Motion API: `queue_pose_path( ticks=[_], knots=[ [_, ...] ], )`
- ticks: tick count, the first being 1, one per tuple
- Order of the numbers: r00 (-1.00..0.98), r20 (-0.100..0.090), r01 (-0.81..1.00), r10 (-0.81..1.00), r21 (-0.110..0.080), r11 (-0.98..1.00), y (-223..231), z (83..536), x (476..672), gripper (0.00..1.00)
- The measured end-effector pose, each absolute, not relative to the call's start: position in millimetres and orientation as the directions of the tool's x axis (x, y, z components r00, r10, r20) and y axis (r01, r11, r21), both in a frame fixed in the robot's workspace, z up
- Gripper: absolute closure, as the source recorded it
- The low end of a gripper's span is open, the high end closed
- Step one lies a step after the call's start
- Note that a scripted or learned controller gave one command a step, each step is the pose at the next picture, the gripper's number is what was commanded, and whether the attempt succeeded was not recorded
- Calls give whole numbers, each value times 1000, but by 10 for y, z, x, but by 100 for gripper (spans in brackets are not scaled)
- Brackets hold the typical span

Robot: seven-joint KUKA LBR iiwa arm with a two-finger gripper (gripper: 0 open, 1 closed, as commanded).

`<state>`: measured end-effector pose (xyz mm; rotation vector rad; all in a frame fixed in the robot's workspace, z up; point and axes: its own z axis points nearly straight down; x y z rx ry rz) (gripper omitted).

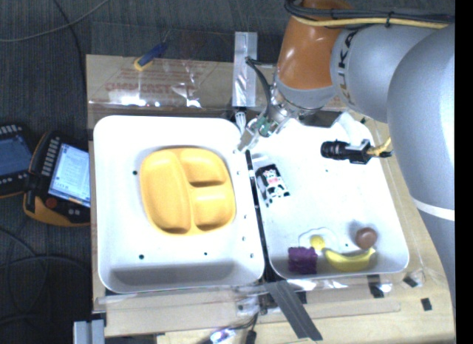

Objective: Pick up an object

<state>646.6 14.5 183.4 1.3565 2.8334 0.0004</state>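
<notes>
Above the far rim between both bins, the gripper (251, 132) hovers; its state cannot be told. Right bin (384, 209) holds a banana (349, 259), purple block (301, 260), brown ball (365, 237) and black-and-white item (270, 182). Left bin (118, 187) holds a yellow divided tray (188, 189).

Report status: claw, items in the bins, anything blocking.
Claw over the divider at the bins' top, holding nothing visible. Banana, purple block, black-and-white toy loose in right bin. Nothing blocking them.
</notes>
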Motion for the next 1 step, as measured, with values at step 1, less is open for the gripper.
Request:
queue_pose_path(
  ticks=[1],
  knots=[
    [-603,-3,798,798,0,603,-630,2390,6645,100]
  ],
)
